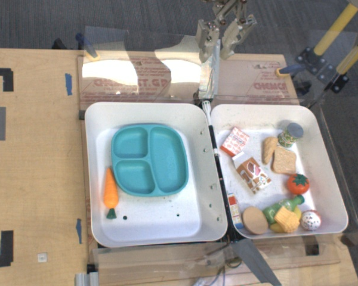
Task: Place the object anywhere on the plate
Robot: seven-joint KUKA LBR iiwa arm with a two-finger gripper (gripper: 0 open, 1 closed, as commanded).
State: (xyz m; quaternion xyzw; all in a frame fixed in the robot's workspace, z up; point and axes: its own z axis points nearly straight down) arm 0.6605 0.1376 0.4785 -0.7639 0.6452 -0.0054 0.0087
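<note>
Two white bins are seen side by side on the desk (pixel 36 159). In the left bin (pixel 98 121) a teal plate (pixel 150 159) with three compartments is placed, and a toy carrot (pixel 110 190) lies just beside its left near edge, touching the rim or almost touching it; the carrot is on the bin floor, not on the plate. In the right bin (pixel 328 177) several toy foods are gathered: a red-and-white packet (pixel 235 141), a small box (pixel 253 174), a bread slice (pixel 284 160), a tomato (pixel 298 184), a corn piece (pixel 287 219), a white ball (pixel 311 220), a tan disc (pixel 255 220) and a grey round piece (pixel 294 128). The gripper (pixel 225 25) is seen at the far side, above the line between the bins, well apart from all objects. Nothing is seen between the jaws; whether they are apart or together cannot be told.
</note>
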